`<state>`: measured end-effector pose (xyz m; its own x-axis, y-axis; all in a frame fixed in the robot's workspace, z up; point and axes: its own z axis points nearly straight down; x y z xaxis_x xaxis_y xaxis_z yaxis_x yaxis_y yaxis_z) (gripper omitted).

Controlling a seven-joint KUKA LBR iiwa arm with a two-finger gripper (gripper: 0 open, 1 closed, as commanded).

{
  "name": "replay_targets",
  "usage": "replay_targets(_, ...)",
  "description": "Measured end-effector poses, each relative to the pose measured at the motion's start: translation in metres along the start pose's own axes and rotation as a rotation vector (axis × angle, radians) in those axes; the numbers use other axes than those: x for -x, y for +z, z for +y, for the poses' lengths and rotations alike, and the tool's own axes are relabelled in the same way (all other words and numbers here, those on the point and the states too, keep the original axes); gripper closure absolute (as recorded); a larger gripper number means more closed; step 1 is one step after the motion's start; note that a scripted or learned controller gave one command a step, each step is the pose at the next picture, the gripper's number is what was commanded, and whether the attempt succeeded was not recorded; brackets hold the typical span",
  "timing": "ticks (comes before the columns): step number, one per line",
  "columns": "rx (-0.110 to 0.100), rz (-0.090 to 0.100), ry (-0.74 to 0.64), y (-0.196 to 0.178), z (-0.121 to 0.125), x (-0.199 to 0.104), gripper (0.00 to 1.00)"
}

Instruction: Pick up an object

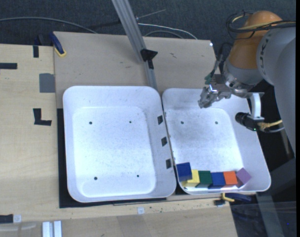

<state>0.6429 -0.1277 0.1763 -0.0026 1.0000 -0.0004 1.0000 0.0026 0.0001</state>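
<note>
Several small blocks line the near edge of the right bin (248,147): a blue cube (184,170), a yellow piece (192,180), a green block (205,177), another blue block (218,179), an orange block (230,177) and a purple block (243,175). My gripper (205,100) hangs over the far rim of the right bin, well away from the blocks. Nothing shows between its fingers.
The left bin (70,132) sits beside the right one. A slanted metal pole (132,26) rises behind the bins. Black clips (164,141) mark the divide between bins. A blue-yellow tool (57,43) lies at the far left of the bench.
</note>
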Motion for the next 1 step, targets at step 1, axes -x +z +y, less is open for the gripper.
replay_targets(1,-0.005,-0.001,-0.001,0.0893,0.0178,-0.0071,1.00)
